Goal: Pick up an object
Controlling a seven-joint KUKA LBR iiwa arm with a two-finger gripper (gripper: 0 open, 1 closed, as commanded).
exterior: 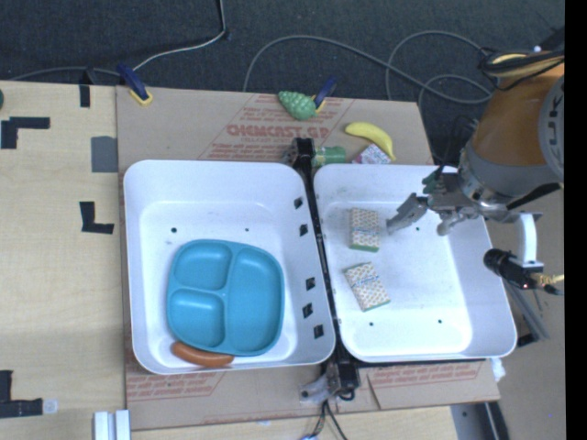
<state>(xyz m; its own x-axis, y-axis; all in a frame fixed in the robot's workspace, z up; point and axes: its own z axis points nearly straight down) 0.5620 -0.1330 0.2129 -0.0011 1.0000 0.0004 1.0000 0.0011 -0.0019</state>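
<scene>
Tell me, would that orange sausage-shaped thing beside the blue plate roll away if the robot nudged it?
Probably somewhat. The orange sausage looks rounded and smooth, so it may roll or slip. But it lies wedged between the blue plate and the left bin's wall, which would likely stop it.

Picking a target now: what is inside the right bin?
Inside the right bin lie two patterned sponge blocks, one near its left wall, the other just below. The pincer hangs over the bin's upper right, covering the floor beneath it.
</scene>
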